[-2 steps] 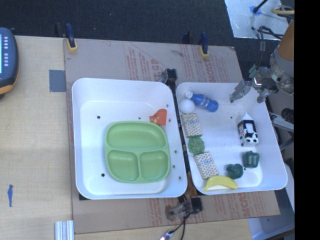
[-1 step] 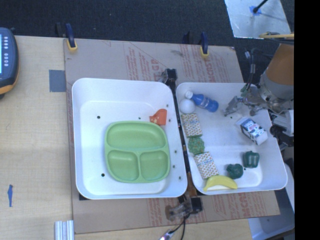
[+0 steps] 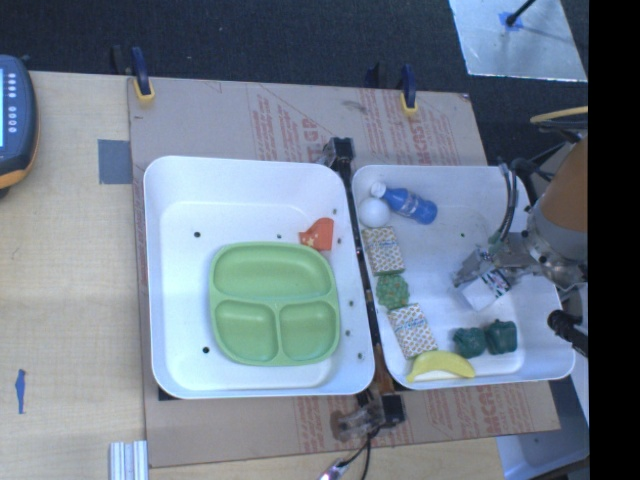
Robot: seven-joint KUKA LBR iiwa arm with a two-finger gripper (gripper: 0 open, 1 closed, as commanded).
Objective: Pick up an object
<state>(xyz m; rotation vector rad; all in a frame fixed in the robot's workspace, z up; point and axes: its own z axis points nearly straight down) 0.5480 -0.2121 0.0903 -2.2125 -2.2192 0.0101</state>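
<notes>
Two shallow white bins are sitting side by side on a cardboard sheet (image 3: 300, 118) covering the desk (image 3: 60, 298). The left bin (image 3: 165, 268) is holding a green divided plate (image 3: 275, 303), with a small orange piece (image 3: 319, 234) lying just beyond the plate's far right corner.

The right bin (image 3: 450, 193) is holding a blue bottle (image 3: 405, 204) with a white ball (image 3: 373, 211) touching it, two patterned packets (image 3: 383, 250) (image 3: 412, 329) with a green lump (image 3: 392, 290) between them, a yellow banana (image 3: 441, 366) at the near edge, and a dark green toy (image 3: 486, 339) beside it.

The arm is reaching in from the right, and its end effector (image 3: 487, 274) is hovering low over the right bin's right side, close to a small white item (image 3: 494, 286). It is impossible to tell how far it is opening or whether it is gripping anything.
</notes>
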